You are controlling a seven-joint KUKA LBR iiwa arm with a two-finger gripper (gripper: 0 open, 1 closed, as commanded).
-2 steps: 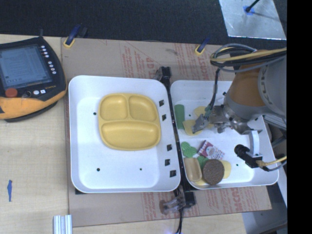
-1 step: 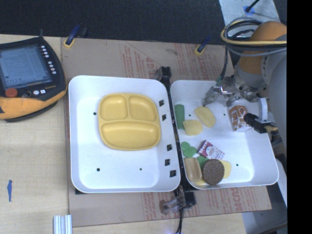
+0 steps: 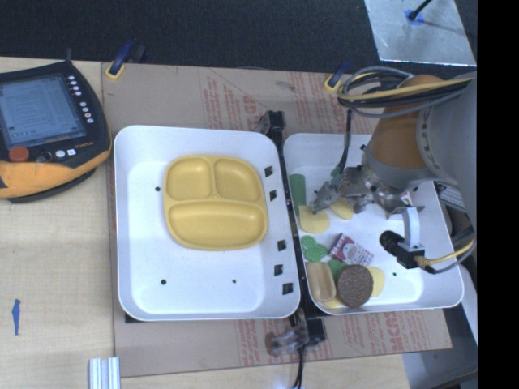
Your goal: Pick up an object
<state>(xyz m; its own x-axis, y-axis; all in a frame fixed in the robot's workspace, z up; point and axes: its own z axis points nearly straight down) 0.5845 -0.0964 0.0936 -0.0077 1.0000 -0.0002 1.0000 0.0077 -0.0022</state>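
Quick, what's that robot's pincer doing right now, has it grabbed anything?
Pincer: low in the right bin, by yellow pieces; open or shut, and any catch, cannot be told.

Two bins sit side by side on the surface (image 3: pixel 57 298). The left bin (image 3: pixel 138 217) holds a divided plate (image 3: pixel 216 201) toward its back. The right bin (image 3: pixel 430 294) has toy food (image 3: pixel 340 278) piled along its left wall and front edge. Teach pendant (image 3: pixel 45 128) sits at the surface's left edge.
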